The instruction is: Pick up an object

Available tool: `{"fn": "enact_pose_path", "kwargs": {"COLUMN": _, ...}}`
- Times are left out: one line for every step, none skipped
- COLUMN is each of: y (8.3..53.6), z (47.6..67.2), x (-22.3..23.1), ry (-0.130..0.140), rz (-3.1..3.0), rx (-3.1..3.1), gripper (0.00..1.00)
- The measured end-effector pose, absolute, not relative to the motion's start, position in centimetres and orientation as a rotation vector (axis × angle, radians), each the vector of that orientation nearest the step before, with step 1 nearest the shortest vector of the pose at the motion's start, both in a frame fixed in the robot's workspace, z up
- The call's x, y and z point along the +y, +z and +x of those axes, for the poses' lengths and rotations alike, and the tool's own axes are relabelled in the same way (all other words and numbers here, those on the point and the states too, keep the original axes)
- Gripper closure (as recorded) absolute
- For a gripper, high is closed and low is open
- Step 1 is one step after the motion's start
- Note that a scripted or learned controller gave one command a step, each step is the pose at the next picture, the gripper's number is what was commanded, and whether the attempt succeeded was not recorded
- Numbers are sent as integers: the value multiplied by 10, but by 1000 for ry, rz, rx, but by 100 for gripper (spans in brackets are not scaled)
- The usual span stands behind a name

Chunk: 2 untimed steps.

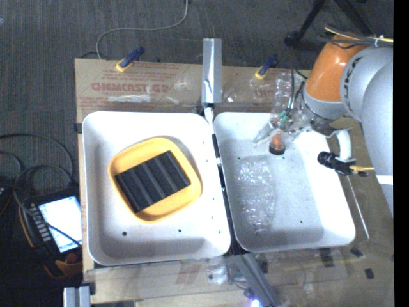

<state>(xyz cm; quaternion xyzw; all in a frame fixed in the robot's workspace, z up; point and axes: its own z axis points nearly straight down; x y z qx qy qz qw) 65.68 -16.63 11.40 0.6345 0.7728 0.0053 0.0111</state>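
Observation:
A crumpled clear plastic bottle (pixel 255 190) lies lengthwise in the middle of the right bin (pixel 332 226). A yellow tray with a black ridged insert (pixel 155 179) rests tilted in the left bin (pixel 102 235). My gripper (pixel 278 133) hangs over the back part of the right bin, behind the bottle and apart from it. A small dark orange-brown piece (pixel 277 149) shows at its lower tip; I cannot tell what it is. The grey arm with its orange band (pixel 329 75) comes in from the upper right.
A black knob-like part (pixel 329 159) of the arm overhangs the right bin's right side. A metal post (pixel 211 69) stands behind the divide between the bins. Two blue clamps (pixel 130 58) hold the cardboard at the back. A tablet (pixel 57 216) lies left of the bench.

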Motion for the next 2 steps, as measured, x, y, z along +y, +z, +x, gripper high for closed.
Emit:
{"fn": "enact_pose_path", "kwargs": {"y": 114, "z": 657, "x": -166, "ry": 16, "rz": 1979, "rx": 2411, "gripper": 0}}
{"fn": "enact_pose_path", "kwargs": {"y": 110, "z": 595, "x": -187, "ry": 0, "rz": 2107, "rx": 2336, "gripper": 0}}
